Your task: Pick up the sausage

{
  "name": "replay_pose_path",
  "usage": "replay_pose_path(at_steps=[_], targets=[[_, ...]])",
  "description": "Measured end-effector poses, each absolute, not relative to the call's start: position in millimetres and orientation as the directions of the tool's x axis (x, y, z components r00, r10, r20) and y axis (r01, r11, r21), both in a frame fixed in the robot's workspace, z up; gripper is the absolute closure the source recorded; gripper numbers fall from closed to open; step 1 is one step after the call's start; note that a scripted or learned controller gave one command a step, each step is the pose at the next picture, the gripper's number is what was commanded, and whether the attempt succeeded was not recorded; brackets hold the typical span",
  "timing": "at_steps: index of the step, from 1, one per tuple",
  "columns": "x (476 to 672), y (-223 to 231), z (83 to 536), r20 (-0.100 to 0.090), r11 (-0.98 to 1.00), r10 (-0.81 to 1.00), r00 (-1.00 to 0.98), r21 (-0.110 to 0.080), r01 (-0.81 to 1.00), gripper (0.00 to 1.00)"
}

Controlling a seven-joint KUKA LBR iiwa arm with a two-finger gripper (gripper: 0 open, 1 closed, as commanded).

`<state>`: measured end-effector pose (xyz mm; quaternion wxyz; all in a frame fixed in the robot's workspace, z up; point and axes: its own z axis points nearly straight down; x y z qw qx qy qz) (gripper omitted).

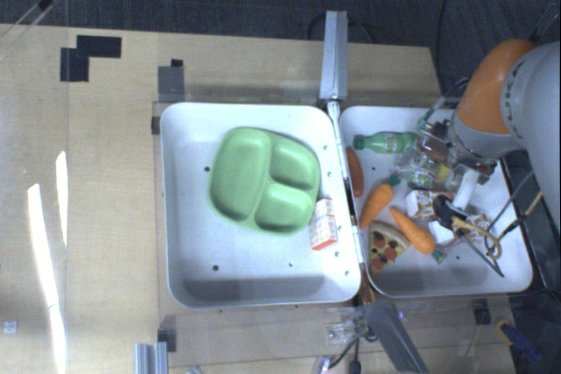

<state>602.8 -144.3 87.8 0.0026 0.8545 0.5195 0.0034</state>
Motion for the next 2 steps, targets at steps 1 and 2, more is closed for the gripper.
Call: replay_pose_path(at_steps=[1, 2], targets=[[575.6, -183, 88, 0.001, -0.381, 0.924, 0.381, 0.009, 0.924, 0.00], [578.7, -181, 101, 0.005, -0.379, 0.925, 0.379, 0.015, 0.925, 1.00]])
